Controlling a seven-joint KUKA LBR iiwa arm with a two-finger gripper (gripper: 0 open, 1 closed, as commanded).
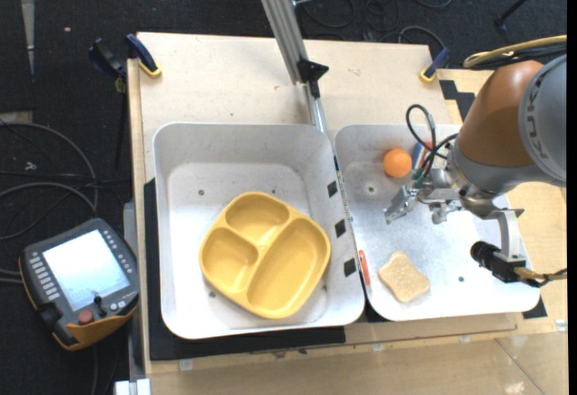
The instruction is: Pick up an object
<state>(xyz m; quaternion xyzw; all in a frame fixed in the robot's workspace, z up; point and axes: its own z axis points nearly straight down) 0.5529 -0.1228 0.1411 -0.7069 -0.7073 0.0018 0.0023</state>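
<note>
Two shallow white bins sit side by side on the desk. The left bin holds one thing: a yellow plate with three compartments, lying flat near the middle of the bin floor. The right bin holds two things. One is an orange ball, in the far part of the bin close to its left wall. The other is one slice of toast, tan and flat, in the near part of the bin, well apart from the ball.

The single arm reaches in from the right over the right bin, its orange band showing above the wrist. The gripper hangs over the middle of that bin, between the ball and the toast, just beside the ball and a little nearer the camera. Its two fingers stand apart, one pointing down-left and the other to its right, with nothing between them.

Beyond the bins, two yellow clamps sit at the far corners of the desk, one at the left and one at the right. One handheld control pad with a pale screen lies on the floor to the left of the desk.
</note>
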